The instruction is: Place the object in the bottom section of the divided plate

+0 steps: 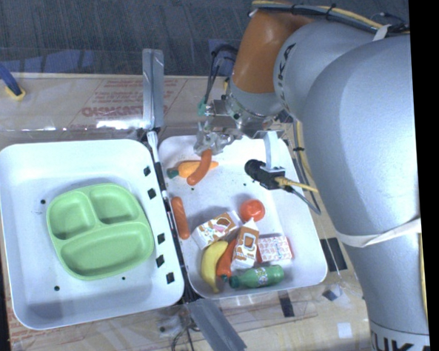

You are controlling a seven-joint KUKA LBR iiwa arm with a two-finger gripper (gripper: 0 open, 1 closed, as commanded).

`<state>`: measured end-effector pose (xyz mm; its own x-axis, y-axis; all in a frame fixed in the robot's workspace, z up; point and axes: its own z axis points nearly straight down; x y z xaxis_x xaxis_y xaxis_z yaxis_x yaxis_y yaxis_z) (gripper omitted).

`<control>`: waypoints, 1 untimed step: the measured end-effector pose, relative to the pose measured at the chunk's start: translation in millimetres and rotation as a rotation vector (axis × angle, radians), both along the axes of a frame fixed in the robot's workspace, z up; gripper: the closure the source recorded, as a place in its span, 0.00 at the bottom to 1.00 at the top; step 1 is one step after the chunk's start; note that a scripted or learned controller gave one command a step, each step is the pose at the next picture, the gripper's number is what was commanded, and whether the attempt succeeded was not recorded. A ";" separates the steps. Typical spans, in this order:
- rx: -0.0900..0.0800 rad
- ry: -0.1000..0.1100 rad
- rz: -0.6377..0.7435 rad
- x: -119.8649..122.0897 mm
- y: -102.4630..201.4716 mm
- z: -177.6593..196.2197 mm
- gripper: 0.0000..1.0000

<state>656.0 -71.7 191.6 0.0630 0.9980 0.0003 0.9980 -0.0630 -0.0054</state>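
- The plate (98, 229) lies bare on top, with open white bin (19, 176) floor all around it.
- Right of the plate, the divider (162, 204) between bins stands in the way.
- Beyond the divider, food (235, 248) crowds the floor, and the arm (350, 126) overhangs it.

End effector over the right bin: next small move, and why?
Probably lower a little and close. The end effector hangs at the upper tip of the orange carrot, which lies on the bin floor, while the green divided plate waits.
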 end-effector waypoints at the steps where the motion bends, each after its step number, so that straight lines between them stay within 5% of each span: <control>1: 0.000 -0.001 0.160 -50.2 66.4 -0.2 1.00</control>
<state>605.9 -5.2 191.4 -0.0972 0.9953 0.0004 0.9953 0.0972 -0.0041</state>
